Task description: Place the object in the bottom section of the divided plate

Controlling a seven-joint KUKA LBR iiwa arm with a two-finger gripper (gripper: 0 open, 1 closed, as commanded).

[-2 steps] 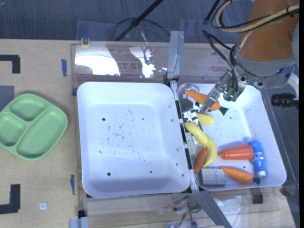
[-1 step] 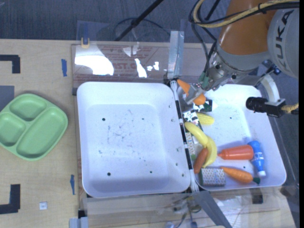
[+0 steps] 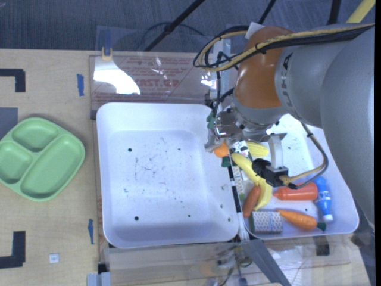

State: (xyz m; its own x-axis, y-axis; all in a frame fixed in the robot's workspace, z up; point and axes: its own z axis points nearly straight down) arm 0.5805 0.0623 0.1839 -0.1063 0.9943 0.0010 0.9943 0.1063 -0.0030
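A pale wooden bench [image 3: 53, 231] fills the lower frame, dark floor and black stand legs above it. Two shallow white bins sit side by side: the left bin [image 3: 161, 171] at centre holds only scuff marks; the right bin [image 3: 342, 216] at right carries a heap of toy food – a yellow banana [image 3: 247, 162], two carrots [image 3: 297, 219], an orange-red piece [image 3: 297, 191], a blue bottle [image 3: 323, 201] and a small speckled grey block [image 3: 266, 221]. The green divided plate [image 3: 40, 158] lies at far left on the bench, well apart from both bins; its large bottom section faces the lower right of the plate. The gripper [image 3: 221, 137] hangs at the upper left of the right bin, just above the heap near the shared wall; I cannot tell from here how it is set, nor whether anything is caught in it. An orange scrap [image 3: 221, 151] shows just beneath it. No object lies on the plate yet. I judge the pick as the step in hand: I would choose one loose item at the heap's edge, lift straight up clear of the bin wall, then carry left across the centre bin to the plate
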